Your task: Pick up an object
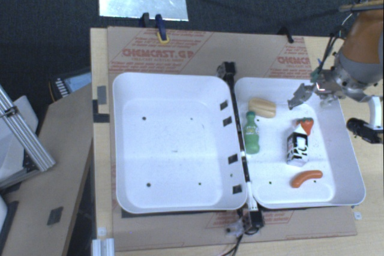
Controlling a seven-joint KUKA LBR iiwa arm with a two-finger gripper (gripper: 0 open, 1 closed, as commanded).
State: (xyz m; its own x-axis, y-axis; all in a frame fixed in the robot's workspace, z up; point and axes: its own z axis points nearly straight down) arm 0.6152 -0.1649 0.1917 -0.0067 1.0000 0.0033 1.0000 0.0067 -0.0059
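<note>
The gripper (pixel 298 96) hangs over the far part of the right bin (pixel 345 147), angled down to the left, grey metal below the arm's orange band; nothing is between its fingers, and how far apart they are cannot be told.

Closest to it, just to its left, lies a bun (pixel 262 107), a tan rounded block on its side against the smooth white floor. Below the gripper a carton (pixel 297 147) lies, boxy, black-and-white patterned, with a red-orange piece at its top end. Left of the carton, hard against the bin's inner wall, lies a green bottle (pixel 252 136), glossy, with a narrow neck. Farthest down is a sausage (pixel 306 178), an orange curved cylinder with bare floor around it.

Beyond the dividing wall, the left bin (pixel 174 141) is a shallow white tray with rounded corners and dark specks. Both rest on a cardboard sheet (pixel 180 51).
</note>
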